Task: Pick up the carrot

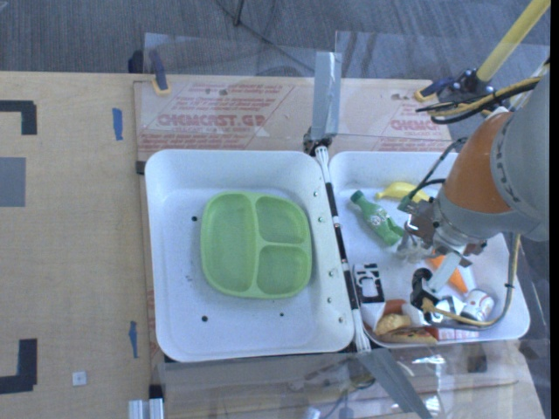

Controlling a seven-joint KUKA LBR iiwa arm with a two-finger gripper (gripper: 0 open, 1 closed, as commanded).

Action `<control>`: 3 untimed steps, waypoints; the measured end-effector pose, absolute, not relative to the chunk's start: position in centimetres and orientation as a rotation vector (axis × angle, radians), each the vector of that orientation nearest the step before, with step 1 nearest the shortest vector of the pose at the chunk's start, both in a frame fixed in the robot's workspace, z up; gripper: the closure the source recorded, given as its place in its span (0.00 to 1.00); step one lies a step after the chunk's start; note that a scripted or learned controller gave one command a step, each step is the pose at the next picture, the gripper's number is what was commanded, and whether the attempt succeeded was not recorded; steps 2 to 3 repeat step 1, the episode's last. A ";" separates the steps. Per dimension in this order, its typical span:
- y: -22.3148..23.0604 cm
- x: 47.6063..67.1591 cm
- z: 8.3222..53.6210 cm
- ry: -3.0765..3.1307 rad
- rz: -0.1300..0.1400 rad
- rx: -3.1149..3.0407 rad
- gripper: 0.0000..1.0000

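Carrot (452, 275): in the right bin (517, 319), toward its near right part; orange, lying at a slant, upper end tucked under the wrist.
Gripper (425, 239): low over the right bin, just left of and above the carrot; open or closed, impossible to tell from this angle.
Arm (515, 173): grey with an orange band, reaching in from the right and covering much of the bin's right side.
Green bottle (376, 216): lying at a slant in the right bin's far left part, its base close beside the gripper.
Banana (398, 190): yellow, near the bin's far wall, just beyond the bottle, right end hidden by the arm.
Small white and red thing (478, 303): just beside the carrot's lower end; too small to name.
Brownish food item (396, 322): against the near wall, left of the carrot; kind unclear.
Black-and-white tag (370, 285): flat on the bin floor by the left wall.
Left bin (175, 326): beside the right bin, walls touching.
Green divided plate (256, 244): flat in the middle of the left bin, well apart from the carrot.
Counter (70, 234): pale wood, carrying both bins.
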State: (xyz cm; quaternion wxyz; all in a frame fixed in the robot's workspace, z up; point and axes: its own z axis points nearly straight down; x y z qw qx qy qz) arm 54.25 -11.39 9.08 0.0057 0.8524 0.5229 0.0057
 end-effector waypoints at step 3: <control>-12.0 48.7 15.9 1.458 -0.003 2.784 1.00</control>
